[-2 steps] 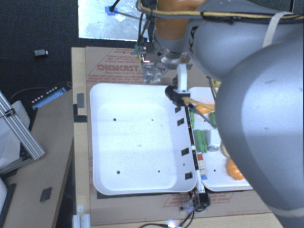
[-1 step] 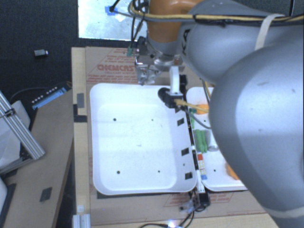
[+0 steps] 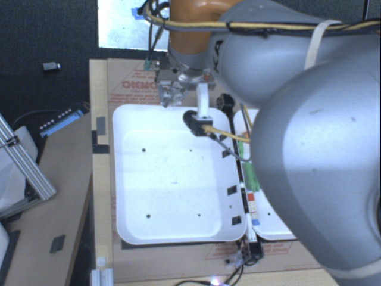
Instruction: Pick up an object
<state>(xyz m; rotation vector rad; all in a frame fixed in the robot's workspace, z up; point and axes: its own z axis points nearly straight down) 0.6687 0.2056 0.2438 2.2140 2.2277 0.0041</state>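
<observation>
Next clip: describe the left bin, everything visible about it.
The left bin is a shallow white tray, plastic by its look, with rounded corners, a raised rim and a few small dark dots on its floor. It lies flat on a cardboard sheet printed in red. Its right edge runs along the right bin, with small clips and tags on that edge. The pincer hangs at its far rim.
</observation>
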